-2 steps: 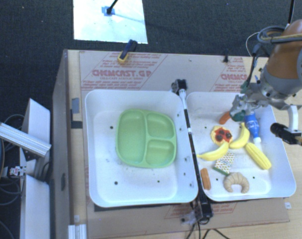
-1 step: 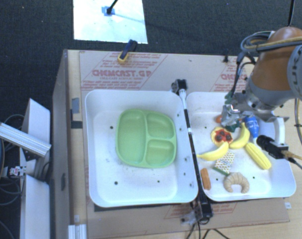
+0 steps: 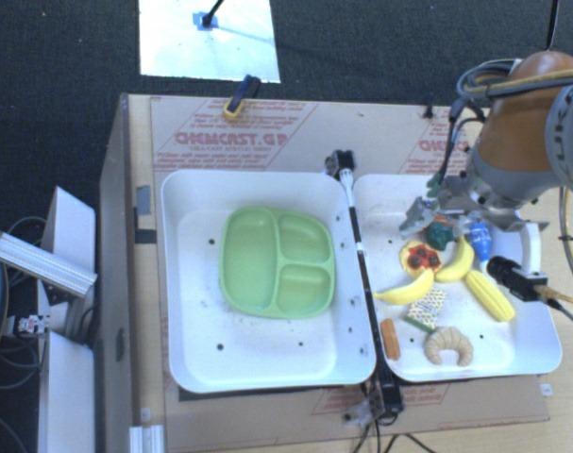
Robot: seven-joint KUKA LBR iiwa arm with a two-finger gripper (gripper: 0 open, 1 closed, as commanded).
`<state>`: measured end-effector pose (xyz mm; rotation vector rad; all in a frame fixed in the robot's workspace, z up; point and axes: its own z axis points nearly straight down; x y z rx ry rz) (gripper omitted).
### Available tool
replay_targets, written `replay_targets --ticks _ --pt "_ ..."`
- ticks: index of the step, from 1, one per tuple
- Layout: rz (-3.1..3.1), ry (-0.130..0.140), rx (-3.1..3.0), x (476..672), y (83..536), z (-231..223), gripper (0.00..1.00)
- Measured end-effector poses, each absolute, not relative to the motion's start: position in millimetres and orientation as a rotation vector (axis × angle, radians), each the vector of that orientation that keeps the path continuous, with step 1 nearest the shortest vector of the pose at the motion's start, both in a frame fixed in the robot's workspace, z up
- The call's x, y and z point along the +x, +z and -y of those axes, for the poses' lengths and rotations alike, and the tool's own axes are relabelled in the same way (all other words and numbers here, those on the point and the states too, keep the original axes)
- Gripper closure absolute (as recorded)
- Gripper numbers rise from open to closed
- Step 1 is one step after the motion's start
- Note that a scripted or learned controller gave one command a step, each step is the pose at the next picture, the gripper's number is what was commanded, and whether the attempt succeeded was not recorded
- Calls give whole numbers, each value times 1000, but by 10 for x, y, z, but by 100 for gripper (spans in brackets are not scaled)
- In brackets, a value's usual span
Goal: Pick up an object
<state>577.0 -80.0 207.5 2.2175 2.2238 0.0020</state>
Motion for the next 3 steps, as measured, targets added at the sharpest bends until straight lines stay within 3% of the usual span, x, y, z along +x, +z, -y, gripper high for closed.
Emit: replay_targets --ticks 1,2,3 --pt "-2221 1 2219 5859 844 1169 0" --pt "-2222 4 2217 5867 951 1166 100" --pt "-2224 5 2215 6053 1854 555 100"
